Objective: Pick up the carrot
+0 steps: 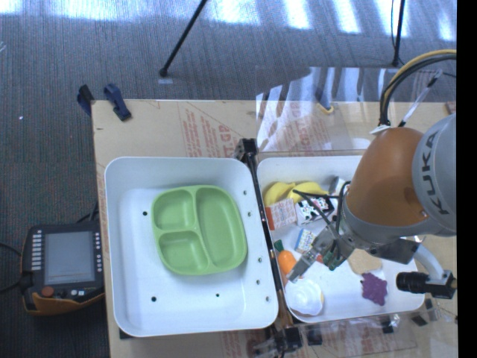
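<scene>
The carrot (286, 261), small and orange, lies in the right bin (350, 309) against its left wall. My gripper (311, 268) hangs just to the carrot's right, low over the bin floor and pointing down-left. Its fingers stand open, the nearer grey fingertip (297, 270) right beside the carrot. Nothing sits between them. The orange band and grey wrist (387, 189) cover the middle of the bin.
Around the carrot are a yellow toy (279, 192), small printed boxes (283, 215), a blue card (304, 239), a white round object (305, 295) and a purple toy (374, 288). The left bin (134, 304) holds a green divided plate (200, 228).
</scene>
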You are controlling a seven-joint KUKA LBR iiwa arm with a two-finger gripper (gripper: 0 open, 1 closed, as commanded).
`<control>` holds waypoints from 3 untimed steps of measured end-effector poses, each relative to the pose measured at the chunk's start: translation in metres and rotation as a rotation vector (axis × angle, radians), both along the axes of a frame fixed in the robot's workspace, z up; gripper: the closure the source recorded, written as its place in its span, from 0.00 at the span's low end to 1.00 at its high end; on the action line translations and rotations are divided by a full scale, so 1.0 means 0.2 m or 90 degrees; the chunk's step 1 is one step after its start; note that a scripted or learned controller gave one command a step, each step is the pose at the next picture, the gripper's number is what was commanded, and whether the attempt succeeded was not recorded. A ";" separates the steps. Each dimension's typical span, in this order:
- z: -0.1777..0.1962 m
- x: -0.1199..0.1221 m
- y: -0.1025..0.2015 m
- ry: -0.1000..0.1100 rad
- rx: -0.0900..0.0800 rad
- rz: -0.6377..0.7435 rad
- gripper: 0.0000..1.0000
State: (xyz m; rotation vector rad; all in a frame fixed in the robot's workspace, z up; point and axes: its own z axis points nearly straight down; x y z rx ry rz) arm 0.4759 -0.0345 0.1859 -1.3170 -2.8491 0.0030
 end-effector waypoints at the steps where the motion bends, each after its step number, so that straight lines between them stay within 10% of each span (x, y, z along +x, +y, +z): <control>1: 0.00 0.17 0.18 0.000 0.000 -0.159 0.00; 2: 0.00 0.04 0.27 0.002 0.000 -0.109 0.00; 3: 0.00 0.03 0.09 0.001 -0.001 -0.318 0.00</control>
